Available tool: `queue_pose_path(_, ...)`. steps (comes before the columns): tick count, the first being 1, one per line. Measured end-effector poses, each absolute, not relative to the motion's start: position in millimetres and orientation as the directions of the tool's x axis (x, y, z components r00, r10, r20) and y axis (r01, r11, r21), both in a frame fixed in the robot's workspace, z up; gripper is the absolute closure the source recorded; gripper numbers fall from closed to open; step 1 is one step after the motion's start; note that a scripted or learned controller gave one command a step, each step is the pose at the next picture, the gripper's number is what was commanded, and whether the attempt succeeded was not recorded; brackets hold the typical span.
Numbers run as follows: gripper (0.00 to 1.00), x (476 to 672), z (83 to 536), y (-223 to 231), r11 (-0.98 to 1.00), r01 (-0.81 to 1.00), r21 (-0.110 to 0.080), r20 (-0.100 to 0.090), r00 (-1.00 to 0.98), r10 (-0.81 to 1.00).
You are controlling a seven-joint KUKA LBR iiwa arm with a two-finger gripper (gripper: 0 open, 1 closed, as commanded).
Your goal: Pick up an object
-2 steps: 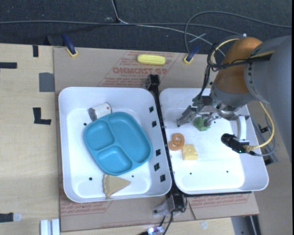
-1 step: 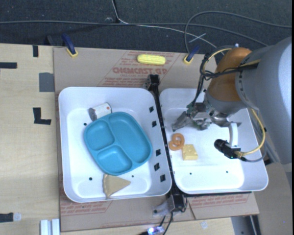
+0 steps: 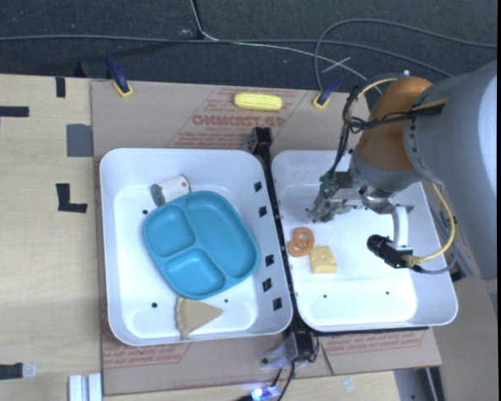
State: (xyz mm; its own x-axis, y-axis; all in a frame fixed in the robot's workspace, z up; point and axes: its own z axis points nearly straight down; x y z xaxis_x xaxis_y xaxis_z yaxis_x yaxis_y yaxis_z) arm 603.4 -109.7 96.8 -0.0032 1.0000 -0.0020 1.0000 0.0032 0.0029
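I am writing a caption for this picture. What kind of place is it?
Probably a robotics lab bench for grasping trials. A grey arm reaches over two white bins holding toy items, such as a blue divided plate, with cardboard clamped underneath and loose cables.

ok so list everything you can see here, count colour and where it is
bins: 2, white, side by side on the bench
divided plate: 1, blue, left bin centre
cup: 1, white, left bin, by the plate's far edge
wedge: 1, tan, left bin near edge
ring: 1, orange, right bin
cheese block: 1, yellow, right bin, beside the ring
corn cob: 1, yellow, behind the bins
gripper: 1, grey, over the right bin
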Motion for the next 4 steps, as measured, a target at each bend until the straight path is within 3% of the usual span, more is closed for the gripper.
queue_pose_path(3, 1.0, 604.8, 256, -100, 0.001, 1.0, 0.004, -0.001, -0.001, 1.0)
queue_pose_path(4, 1.0, 583.3, 258, -53, 0.005, 1.0, -0.001, 0.001, -0.005, 1.0)
